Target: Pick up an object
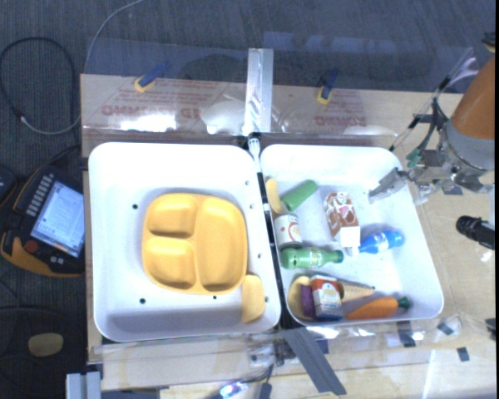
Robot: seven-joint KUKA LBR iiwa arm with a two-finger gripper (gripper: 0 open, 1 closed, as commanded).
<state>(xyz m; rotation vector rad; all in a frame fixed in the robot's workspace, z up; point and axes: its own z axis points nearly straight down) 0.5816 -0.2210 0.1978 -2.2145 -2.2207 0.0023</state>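
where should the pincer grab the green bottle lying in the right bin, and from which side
Grip the green bottle across the middle of its body, coming straight down from above. It lies on its side, long axis running left to right, so the fingers should close across its narrow width. The can sits close above its left end and the bowl just below, so the mid-body toward the neck probably leaves more room.

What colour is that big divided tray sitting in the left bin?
Yellow. The divided tray shows plainly in the camera view, lying in the white left bin.
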